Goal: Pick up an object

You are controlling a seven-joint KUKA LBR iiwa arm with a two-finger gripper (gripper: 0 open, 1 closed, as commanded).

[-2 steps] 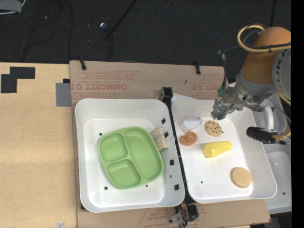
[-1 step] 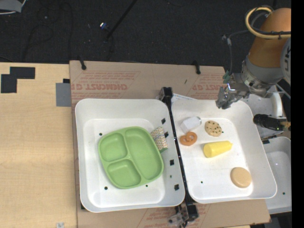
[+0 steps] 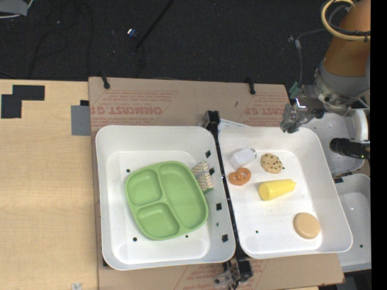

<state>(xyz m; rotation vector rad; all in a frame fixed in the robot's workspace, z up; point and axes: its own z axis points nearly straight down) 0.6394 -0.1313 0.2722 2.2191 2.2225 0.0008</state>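
The right bin (image 3: 326, 162) holds several small items: a white piece (image 3: 243, 156), a chocolate-chip cookie (image 3: 272, 162), an orange ring-shaped piece (image 3: 240, 176), a yellow wedge (image 3: 277, 189) and a tan round disc (image 3: 306, 225). My gripper (image 3: 291, 122) hangs over the far right corner of this bin, above its rim and apart from every item. Nothing shows between its fingers. The grey arm with its orange band rises behind it at the upper right.
The left bin (image 3: 112, 162) holds a green three-compartment tray (image 3: 164, 199), with a small patterned object (image 3: 204, 176) against its right side. A black divider (image 3: 219, 180) runs between the bins. Cardboard lies under both bins, and a wooden bench surface extends left.
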